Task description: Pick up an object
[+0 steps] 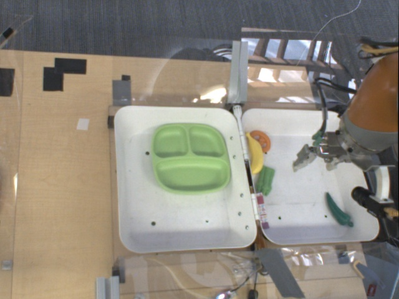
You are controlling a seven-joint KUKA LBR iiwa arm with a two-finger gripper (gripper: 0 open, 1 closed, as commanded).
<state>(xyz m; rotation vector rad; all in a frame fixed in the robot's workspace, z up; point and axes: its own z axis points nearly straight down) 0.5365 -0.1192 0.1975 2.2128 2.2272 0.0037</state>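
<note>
My gripper point(317, 161) hangs over the middle of the right bin point(293, 213), open, with nothing between its fingers. Against the bin's left wall lies a yellow banana point(255, 156), with a round orange item point(260, 140) touching its upper end. A light green vegetable-shaped piece point(265, 180) lies just below the banana. A dark green, long object point(338, 208) rests near the bin's lower right corner, below and right of the gripper. All of these lie apart from the fingers.
The left bin point(137, 217) holds a green divided plate point(190, 157) in its middle. A metal post point(237, 67) rises at the back between the bins. The arm's orange band point(377, 98) and cables crowd the right bin's far right side.
</note>
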